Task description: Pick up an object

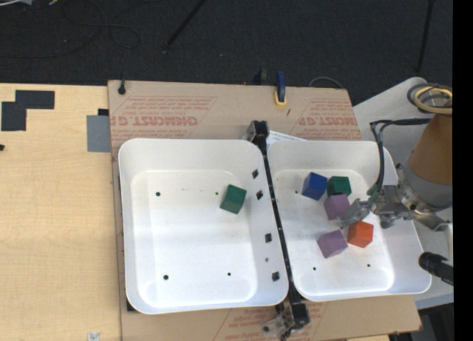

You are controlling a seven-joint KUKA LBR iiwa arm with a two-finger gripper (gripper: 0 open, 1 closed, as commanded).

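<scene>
My hand [357, 217] sits low by the orange cube [361, 234]; can't tell its state. I'd centre over the cube, clear the purple block [337, 206].

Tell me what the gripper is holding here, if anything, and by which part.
Cannot be told. The gripper is low in the right bin among the orange block and purple blocks; no block is visibly gripped.

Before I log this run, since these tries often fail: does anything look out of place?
One green cube sits alone in the left bin, tilted askew; the other blocks cluster in the right bin near the tool. Nothing looks spilled or damaged.
</scene>
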